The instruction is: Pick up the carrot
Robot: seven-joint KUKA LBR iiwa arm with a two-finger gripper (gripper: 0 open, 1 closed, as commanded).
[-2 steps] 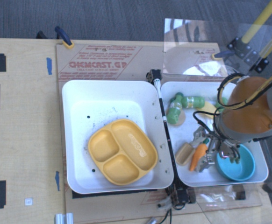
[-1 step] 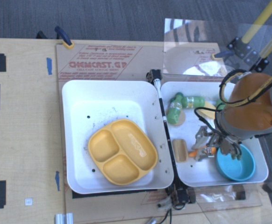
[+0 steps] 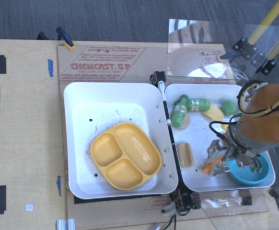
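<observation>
Two white bins sit side by side on a cardboard sheet laid over a pale wooden bench, with dark carpet beyond.

Landmark: the right bin (image 3: 197,183). Low in its right half, the gripper (image 3: 219,163) points down among the items, a sign that the arm is working at a grasp there. Whether its fingers are apart or together I cannot tell; metal parts and cables blur the tips. One carrot (image 3: 209,167), a small orange sliver, lies at the gripper's lower left edge, touching or just under it. I cannot confirm that it sits between the fingers, so the pick looks in progress, not secured.

Just right of the gripper, in the bin's lower right corner, rests one blue bowl (image 3: 249,174), partly under the wrist. Left of the gripper lies one tan block (image 3: 184,155). Toward the bin's far side lie two green bottles (image 3: 180,116), one yellow piece (image 3: 213,113) and one green lump (image 3: 228,107).

Left of the landmark, the left bin (image 3: 77,128) holds one yellow tray (image 3: 125,155) with three compartments, probably the drop spot.
</observation>
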